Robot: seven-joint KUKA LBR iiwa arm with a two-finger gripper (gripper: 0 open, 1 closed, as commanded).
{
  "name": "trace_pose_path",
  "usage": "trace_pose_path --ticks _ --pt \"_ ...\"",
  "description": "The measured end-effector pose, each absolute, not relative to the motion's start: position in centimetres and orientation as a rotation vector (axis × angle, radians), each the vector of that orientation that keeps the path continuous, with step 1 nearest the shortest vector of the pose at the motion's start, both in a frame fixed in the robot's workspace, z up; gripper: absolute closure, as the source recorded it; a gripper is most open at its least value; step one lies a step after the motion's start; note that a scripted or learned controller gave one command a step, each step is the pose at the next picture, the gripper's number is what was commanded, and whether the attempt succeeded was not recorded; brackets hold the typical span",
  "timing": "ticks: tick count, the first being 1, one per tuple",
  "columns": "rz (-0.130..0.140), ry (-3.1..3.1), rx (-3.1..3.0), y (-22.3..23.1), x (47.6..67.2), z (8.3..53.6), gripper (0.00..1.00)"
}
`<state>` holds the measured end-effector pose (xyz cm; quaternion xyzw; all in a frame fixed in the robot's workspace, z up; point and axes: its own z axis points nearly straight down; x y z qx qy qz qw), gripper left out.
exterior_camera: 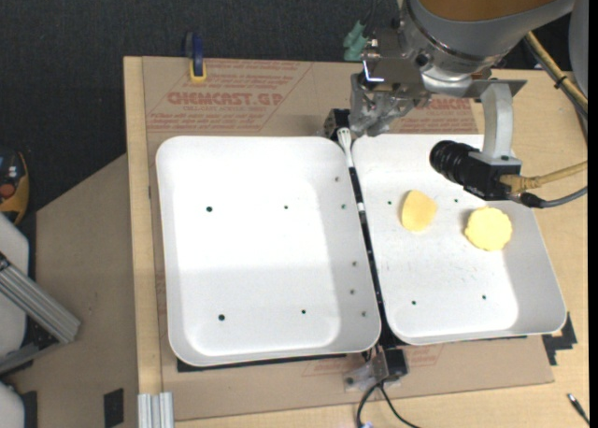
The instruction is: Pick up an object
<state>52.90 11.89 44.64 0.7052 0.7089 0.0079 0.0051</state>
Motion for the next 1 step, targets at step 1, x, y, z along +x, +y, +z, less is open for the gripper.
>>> trace_pose_path --ticks 1 --pt "-0.009 2.231 2.219 17.67 56.37 37.28 1.0"
